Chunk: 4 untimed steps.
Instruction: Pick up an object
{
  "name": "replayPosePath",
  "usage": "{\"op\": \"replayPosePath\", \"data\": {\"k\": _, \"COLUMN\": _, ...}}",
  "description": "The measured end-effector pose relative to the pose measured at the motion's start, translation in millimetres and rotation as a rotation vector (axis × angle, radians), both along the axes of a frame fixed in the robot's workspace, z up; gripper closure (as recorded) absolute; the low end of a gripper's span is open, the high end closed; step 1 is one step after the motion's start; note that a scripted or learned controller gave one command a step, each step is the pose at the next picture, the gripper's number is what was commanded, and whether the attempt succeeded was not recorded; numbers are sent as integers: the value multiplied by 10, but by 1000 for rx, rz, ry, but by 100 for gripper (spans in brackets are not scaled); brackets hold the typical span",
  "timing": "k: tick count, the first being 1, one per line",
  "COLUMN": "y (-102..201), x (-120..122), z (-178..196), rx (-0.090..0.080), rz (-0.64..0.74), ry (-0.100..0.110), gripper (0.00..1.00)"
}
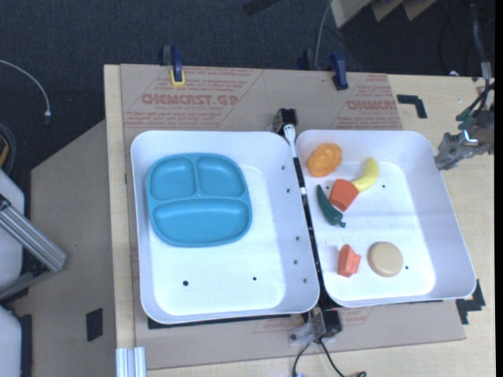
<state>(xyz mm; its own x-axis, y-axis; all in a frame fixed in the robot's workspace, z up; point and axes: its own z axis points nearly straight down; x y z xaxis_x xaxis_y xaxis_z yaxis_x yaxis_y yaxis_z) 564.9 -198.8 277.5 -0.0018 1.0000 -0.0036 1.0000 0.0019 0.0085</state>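
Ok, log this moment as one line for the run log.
gripper: at right bin's upper right rim, holding nothing seen | right bin: orange, banana, red block | left bin: blue divided plate

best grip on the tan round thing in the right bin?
Probably straight down from above, fingers closing across the middle of the tan round piece. It looks like a low dome lying flat, with no handle or edge to catch. Bare bin floor lies above and to its right; the small orange-red block sits close on its left, apart, so closing along the near-far line likely avoids it.
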Motion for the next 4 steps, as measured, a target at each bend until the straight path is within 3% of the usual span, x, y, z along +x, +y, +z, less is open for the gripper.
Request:
{"op": "replayPosePath", "data": {"k": 1, "y": 597, "x": -93, "z": -132, "rx": 7, "rz": 4, "ry": 11, "gripper": 100}}
{"op": "replayPosePath", "data": {"k": 4, "y": 2202, "x": -199, "z": -592, "rx": 6, "rz": 3, "ry": 12, "gripper": 100}}
